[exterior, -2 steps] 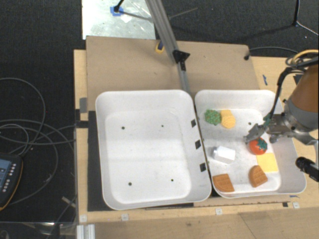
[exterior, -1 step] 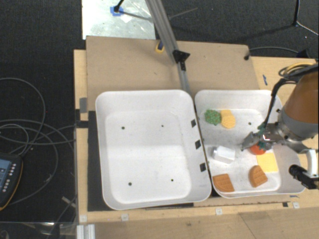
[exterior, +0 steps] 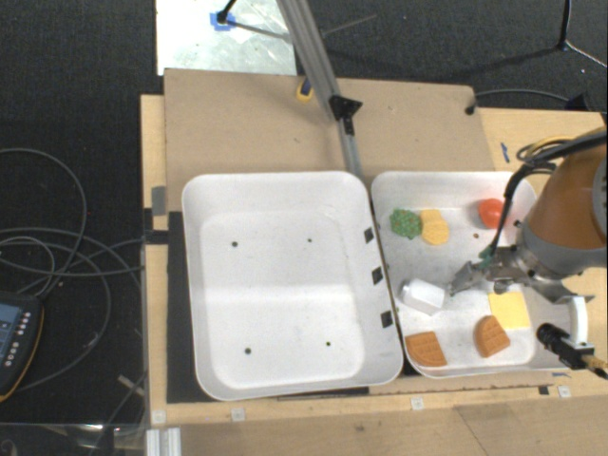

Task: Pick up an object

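White plastic forms both shallow bins on the bench; the left bin (exterior: 275, 283) sits beside the right bin (exterior: 446, 193), which carries all the objects. A green lump (exterior: 406, 222) touches a yellow round piece (exterior: 434, 227) near the far wall, with a red ball (exterior: 490, 212) further right. A white block (exterior: 424, 296) lies mid-bin, an orange-brown piece (exterior: 427, 349) at the near left corner, another orange-brown piece (exterior: 491, 335) just below a pale yellow block (exterior: 509, 309). From the right, the grey arm's gripper (exterior: 472, 275) hangs over the bin between the white block and the yellow block; whether it is spread or closed cannot be told, and nothing shows pinched in it.
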`<state>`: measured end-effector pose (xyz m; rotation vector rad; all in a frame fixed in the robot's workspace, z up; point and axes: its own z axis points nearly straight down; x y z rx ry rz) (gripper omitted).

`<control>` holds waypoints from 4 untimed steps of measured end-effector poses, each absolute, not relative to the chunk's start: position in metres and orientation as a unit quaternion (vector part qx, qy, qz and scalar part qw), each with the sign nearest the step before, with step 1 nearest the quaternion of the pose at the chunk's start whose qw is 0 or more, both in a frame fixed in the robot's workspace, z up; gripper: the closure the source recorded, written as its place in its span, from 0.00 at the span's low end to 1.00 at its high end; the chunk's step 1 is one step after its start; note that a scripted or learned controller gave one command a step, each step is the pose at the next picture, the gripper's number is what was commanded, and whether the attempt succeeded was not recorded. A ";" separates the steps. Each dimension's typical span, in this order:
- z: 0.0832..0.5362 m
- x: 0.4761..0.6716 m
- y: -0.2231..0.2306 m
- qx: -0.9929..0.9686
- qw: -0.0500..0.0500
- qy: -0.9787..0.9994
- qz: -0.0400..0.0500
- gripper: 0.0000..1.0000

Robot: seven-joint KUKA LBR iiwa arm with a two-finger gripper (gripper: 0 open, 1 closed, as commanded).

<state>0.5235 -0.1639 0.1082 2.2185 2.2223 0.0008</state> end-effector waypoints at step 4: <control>0.224 0.550 -0.126 0.704 0.001 0.711 0.002 1.00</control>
